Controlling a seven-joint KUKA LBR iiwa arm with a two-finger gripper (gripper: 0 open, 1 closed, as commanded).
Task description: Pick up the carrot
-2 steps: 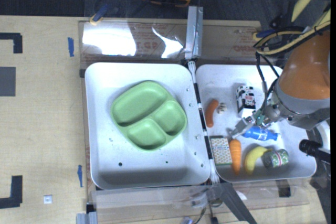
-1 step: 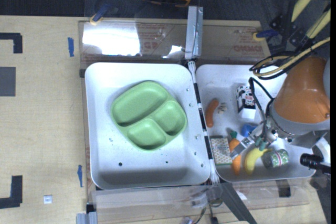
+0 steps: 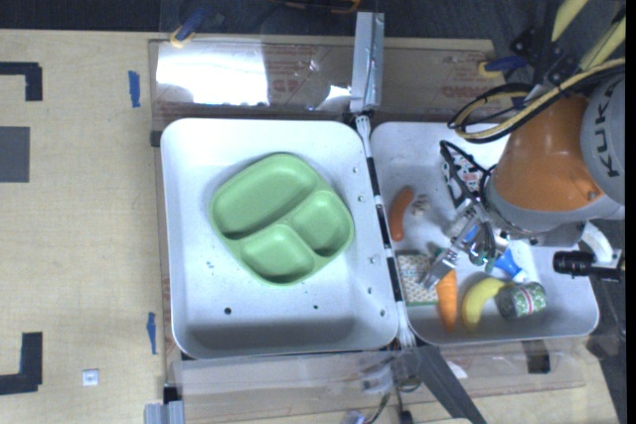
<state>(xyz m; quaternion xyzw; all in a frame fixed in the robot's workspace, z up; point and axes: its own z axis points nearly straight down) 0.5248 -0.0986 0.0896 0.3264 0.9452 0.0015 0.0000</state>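
The carrot (image 3: 448, 299) is a short orange piece lying upright near the front edge of the right bin (image 3: 571, 318), touching a yellow banana (image 3: 480, 301) on its right. My gripper (image 3: 444, 262) reaches down from the orange-banded wrist (image 3: 545, 166) and hangs just above the carrot's top end. Nothing is visibly held in it.
A green can (image 3: 524, 299) lies right of the banana, with a blue item (image 3: 507, 265) behind it. An orange-brown oblong (image 3: 400, 213) and a green packet (image 3: 413, 272) lie by the bin's left wall. The left bin (image 3: 189, 243) holds a green divided plate (image 3: 281, 216).
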